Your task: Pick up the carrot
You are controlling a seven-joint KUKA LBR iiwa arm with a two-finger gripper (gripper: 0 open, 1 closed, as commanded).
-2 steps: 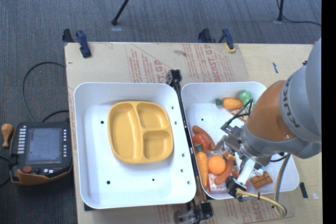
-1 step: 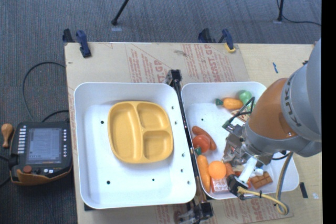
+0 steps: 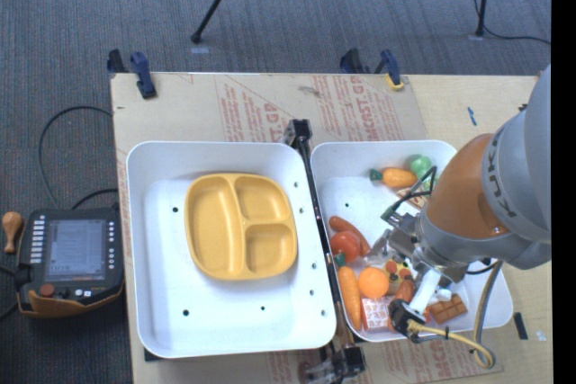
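Observation:
The carrot, a long orange piece, lies along the left wall of the right bin, near its front corner. An orange ball rests against its right side. My gripper hangs low over the cluttered front half of that bin, just right of the ball and a short way right of the carrot. The arm's orange band and grey wrist cover the bin's right side. I see nothing held.
Red toy pieces lie just behind the carrot. At the back of the right bin sit an orange item and a green ball. A brown piece lies front right. The left bin holds a yellow divided plate.

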